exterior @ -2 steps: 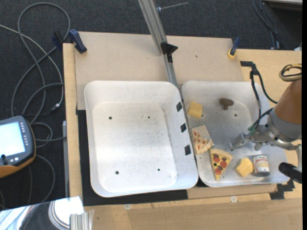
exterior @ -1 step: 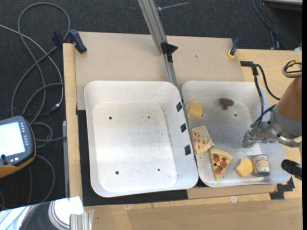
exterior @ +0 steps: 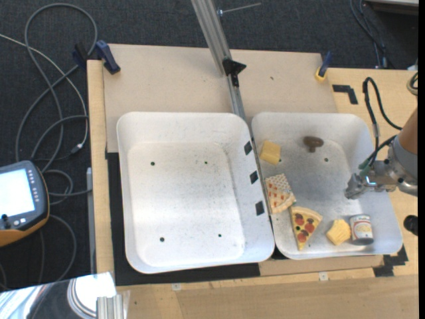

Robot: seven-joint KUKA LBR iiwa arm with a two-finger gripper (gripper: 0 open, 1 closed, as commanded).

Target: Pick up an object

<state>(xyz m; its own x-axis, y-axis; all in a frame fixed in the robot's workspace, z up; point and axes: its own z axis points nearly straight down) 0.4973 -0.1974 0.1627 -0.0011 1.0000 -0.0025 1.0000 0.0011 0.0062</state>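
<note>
- On my screen I see the desk (exterior: pixel 166 78) from above, with two shallow white bins side by side on it.
- The left bin (exterior: pixel 133 198) has only small dark dots on its floor.
- The right bin (exterior: pixel 332 121) carries all the small objects.
- The arm (exterior: pixel 408 155) comes in from the right side, and its jaws (exterior: pixel 353 188) hang over the right part of the right bin, a little above the middle of that side.
- I cannot tell if the jaws are open or closed; the tip is small and blurred from this angle, and I see no object between them.
- A yellow block (exterior: pixel 270 153) lies near the upper left corner of the right bin, close to the wall between the bins.
- A small brown object (exterior: pixel 313 141) lies to the right of that block, near the upper wall.
- A flat piece with a red check pattern (exterior: pixel 279 191) lies at the left side of the bin, below the yellow block.
- A toy pizza slice (exterior: pixel 304 225) lies just below and to the right of the checked piece; the two look to be touching or nearly so.
- A second yellow piece (exterior: pixel 339 232) lies near the lower wall, to the right of the pizza slice.
- A small can with a red label (exterior: pixel 362 228) stands just beside this yellow piece, on its right, below the jaws.
- A metal pole (exterior: pixel 212 32) runs from the top of the view down to the gap between the bins.
- Cables and a hand controller (exterior: pixel 20 201) lie on the dark floor to the left of the desk.
</note>
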